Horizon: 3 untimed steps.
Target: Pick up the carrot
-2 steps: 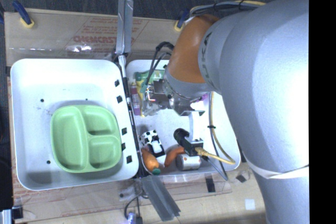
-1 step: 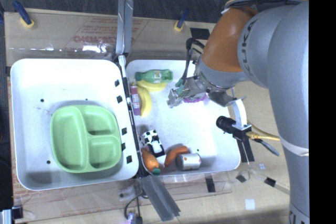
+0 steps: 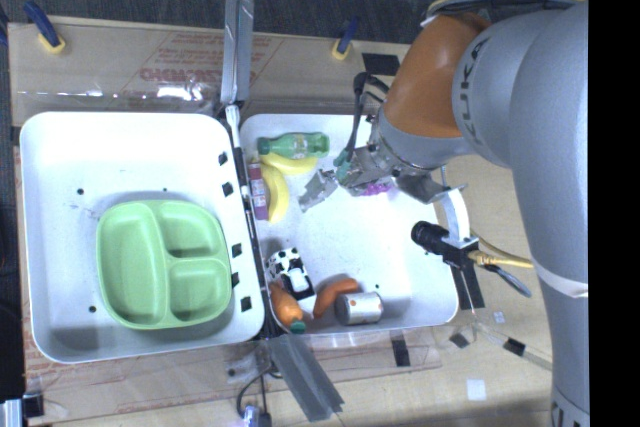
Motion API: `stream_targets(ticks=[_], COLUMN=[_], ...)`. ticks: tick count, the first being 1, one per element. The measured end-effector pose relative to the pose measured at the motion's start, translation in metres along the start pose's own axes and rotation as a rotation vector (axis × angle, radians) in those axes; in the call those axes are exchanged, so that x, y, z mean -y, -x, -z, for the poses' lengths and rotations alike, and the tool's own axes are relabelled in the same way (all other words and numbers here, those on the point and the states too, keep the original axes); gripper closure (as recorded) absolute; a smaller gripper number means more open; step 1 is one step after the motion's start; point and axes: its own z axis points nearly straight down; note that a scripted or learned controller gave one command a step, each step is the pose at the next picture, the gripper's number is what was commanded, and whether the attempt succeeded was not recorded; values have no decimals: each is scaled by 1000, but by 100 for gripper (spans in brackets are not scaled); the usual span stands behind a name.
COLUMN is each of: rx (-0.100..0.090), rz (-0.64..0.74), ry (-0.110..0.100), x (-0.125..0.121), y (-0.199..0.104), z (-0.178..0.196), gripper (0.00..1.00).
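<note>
A grey robot arm [image 3: 520,105] with an orange band reaches in from three o'clock over the right bin [image 3: 430,310] of two white bins on a counter [image 3: 120,65]. Its hand [image 3: 322,187] hangs above the bin's upper middle — whether its fingers are wide or narrow, I cannot tell. The carrot [image 3: 333,293] lies near the bin's six o'clock edge, beside a silver can [image 3: 358,308] and a black-and-white toy [image 3: 290,267]. A banana [image 3: 278,190] and a green bottle [image 3: 293,146] sit toward eleven o'clock. The left bin [image 3: 60,155] holds a green divided tray [image 3: 165,263].
</note>
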Motion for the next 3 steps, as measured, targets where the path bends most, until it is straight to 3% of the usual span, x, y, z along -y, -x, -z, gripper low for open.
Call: stream_targets(ticks=[1, 2, 3], rx=[1, -1, 0], rz=[-17, 124, 160], ry=[2, 1, 6], x=[-14, 31, 46], y=[14, 5, 3], z=[-11, -105, -114], gripper=[0, 0, 0])
